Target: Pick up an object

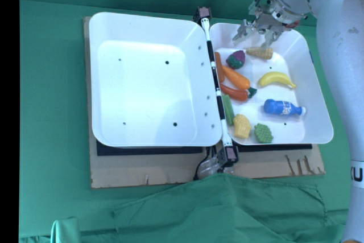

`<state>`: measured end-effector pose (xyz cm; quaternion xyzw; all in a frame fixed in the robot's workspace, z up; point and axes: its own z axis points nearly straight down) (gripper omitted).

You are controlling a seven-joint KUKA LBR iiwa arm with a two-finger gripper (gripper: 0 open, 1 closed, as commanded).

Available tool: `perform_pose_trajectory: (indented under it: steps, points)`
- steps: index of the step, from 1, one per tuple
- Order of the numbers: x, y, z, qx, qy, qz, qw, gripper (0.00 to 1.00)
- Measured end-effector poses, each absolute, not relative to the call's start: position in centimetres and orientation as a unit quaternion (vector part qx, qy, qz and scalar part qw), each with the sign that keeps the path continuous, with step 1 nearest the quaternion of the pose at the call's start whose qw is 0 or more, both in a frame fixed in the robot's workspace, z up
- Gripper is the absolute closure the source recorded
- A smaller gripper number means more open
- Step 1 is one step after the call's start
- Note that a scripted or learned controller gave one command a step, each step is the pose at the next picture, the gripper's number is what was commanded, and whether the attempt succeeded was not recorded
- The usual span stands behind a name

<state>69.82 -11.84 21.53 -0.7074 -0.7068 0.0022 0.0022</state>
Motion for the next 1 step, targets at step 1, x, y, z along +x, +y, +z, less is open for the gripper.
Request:
perform_pose_trajectory:
  steps: [1]
  points:
    - [65.89,-15.95,27.31,-0.710,-0.705,-0.0011,-0.004,0.00]
